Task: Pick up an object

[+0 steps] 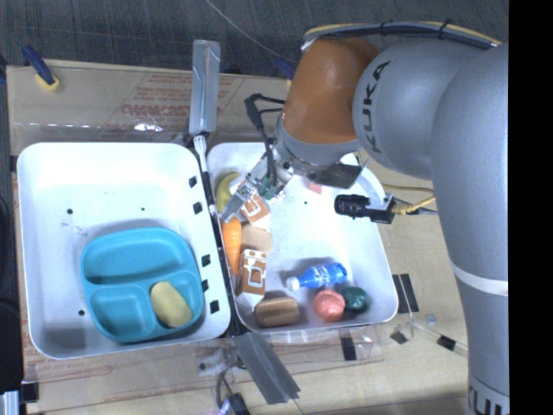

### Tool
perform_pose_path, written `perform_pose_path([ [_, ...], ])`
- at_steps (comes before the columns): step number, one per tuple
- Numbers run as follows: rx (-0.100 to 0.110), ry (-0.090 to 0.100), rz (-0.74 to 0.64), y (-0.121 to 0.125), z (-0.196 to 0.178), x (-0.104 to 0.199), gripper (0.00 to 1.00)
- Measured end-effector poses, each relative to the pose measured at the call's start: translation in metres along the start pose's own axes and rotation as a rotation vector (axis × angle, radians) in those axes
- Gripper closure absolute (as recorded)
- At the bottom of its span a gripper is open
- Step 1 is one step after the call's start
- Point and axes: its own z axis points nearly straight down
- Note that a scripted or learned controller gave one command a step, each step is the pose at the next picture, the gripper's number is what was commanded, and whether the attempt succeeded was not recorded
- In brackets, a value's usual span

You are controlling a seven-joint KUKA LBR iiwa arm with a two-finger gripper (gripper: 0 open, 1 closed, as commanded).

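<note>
Bench: held two white bins side by side, with a grey strip standing at the seam between them.

Left bin: contained a blue tray with three compartments. A yellow potato lay in the tray's lower right compartment.

Right bin: contained the loose items, mostly gathered along its left and near sides.
- Banana: yellow-green, at the upper left, partly under the gripper.
- Carrot: orange, lying along the left wall just below the banana.
- Box: brown and white carton, beside the carrot; a second piece of similar printed card sat higher up, at the gripper tip.
- Bread: brown loaf shape at the near wall.
- Bottle: small, blue label, white cap, lying on its side.
- Peach: pinkish-red, near wall, touching the green item.
- Green item: dark and round, just right of the peach.

Arm: grey with an orange band, reached in from the right over the right bin.

Gripper: low over the upper left of the right bin, at the banana and printed card. Whether the claw was released or clenched could not be told.
</note>
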Motion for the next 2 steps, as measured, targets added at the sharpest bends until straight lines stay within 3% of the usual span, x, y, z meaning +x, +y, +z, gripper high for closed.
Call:
perform_pose_path([
  [1,0.003,0.004,-0.166,-0.04,0.002,0.013,0.0],
  [2,0.005,0.006,0.051,-0.044,0.002,0.025,0.0],
])
